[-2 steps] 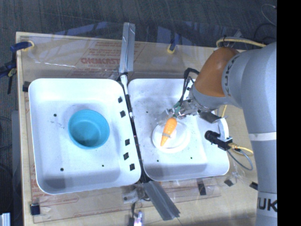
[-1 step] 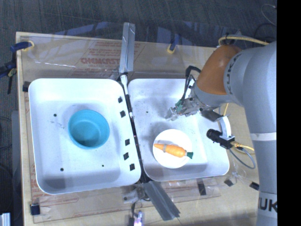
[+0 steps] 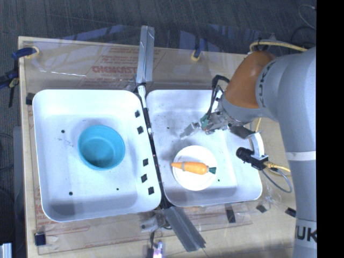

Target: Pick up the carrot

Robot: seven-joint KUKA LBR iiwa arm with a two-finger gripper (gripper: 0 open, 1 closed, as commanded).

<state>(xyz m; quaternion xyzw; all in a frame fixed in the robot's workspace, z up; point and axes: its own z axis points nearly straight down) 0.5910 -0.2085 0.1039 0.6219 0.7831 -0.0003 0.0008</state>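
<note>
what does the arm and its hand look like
The arm is bulky, rounded and grey, with an orange band above the wrist and dark lettering low on its body. The hand is small, metallic and grey. Black and yellow cables run along the wrist.
</note>
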